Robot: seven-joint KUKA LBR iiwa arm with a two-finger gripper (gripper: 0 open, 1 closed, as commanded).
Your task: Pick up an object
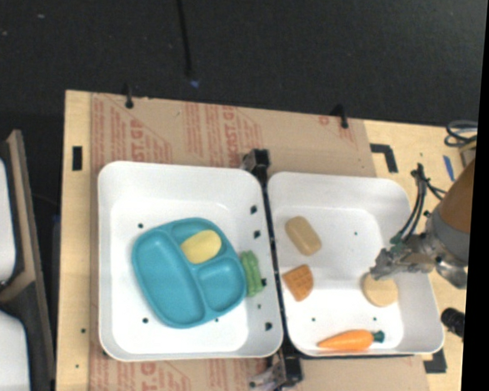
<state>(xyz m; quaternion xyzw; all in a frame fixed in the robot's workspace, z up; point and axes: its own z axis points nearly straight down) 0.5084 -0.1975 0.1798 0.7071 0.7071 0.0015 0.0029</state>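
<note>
Reaching low into the right bin, the arm looks to be at the approach-and-grasp step, with nothing lifted yet.

Going from the left: the left shallow white plastic bin (117, 223) holds a sky-blue divided plastic tray (172, 281), with a pale yellow rounded lump (201, 246) sitting in its upper compartment. A small green ridged piece (252, 273) lies just beside the tray's right edge, against the bin wall.

Across the divider, the right shallow white plastic bin (345, 193) carries a tan oblong bread-like block (303, 235), an orange waffle-textured square (298, 282) below it, and an orange toy carrot with a green tip (350, 340) along the near wall.

Furthest right lies a pale beige round disc (381, 291), which I take to be the target. The claw (394, 266) hangs directly over the disc's upper edge, touching or nearly so; from where I stand I cannot tell how it is set.

Next, I'd judge, it needs to settle squarely around the disc, close and lift straight up. The disc is flat, so it may slip out.
</note>
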